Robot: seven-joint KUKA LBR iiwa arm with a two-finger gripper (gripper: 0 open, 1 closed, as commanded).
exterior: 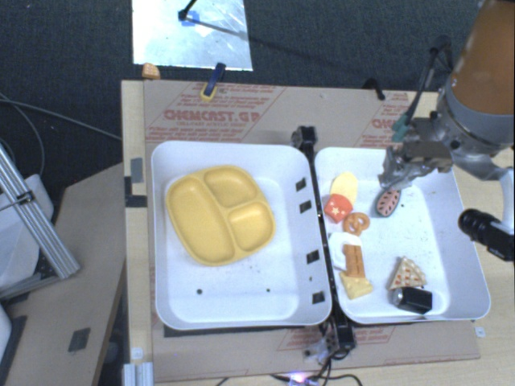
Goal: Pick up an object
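The strawberry slice (388, 202) lies in the right bin (451, 240), just under our hand (400, 178). We cannot tell its grip state. We should descend straight, centring the slice before closing.

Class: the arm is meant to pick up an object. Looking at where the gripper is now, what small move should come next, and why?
Probably a short descent. The gripper hangs at the upper end of the reddish speckled oval piece in the right bin, so lowering would bring it to the nearest object.
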